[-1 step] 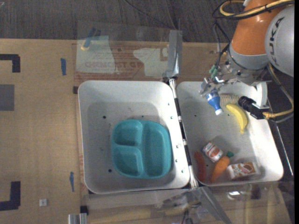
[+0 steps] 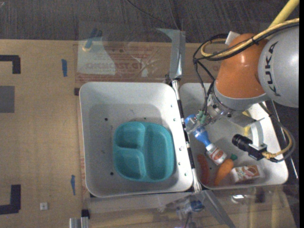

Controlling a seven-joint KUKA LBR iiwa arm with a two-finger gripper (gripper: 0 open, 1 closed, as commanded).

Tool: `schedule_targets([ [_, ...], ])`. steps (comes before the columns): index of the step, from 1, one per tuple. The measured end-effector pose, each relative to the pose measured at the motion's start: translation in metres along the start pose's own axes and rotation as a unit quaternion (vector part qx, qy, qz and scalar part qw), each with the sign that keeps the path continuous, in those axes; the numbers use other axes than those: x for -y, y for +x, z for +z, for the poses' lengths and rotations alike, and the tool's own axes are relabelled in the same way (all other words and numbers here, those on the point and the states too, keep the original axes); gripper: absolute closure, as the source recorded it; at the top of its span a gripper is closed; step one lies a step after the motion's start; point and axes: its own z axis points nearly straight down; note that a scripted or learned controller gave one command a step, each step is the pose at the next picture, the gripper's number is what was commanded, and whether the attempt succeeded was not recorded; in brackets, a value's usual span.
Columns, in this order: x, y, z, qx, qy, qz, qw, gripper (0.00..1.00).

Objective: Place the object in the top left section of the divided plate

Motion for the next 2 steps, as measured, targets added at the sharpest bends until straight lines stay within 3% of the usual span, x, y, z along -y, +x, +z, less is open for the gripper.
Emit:
schedule_targets([
  [1,-0.033,0.116,-0.002,0.0,0.0,-0.053,0.9986,1.0],
  [2,-0.039,0.196,-0.042,0.001,-0.002,-0.013,0.9999,1.0],
])
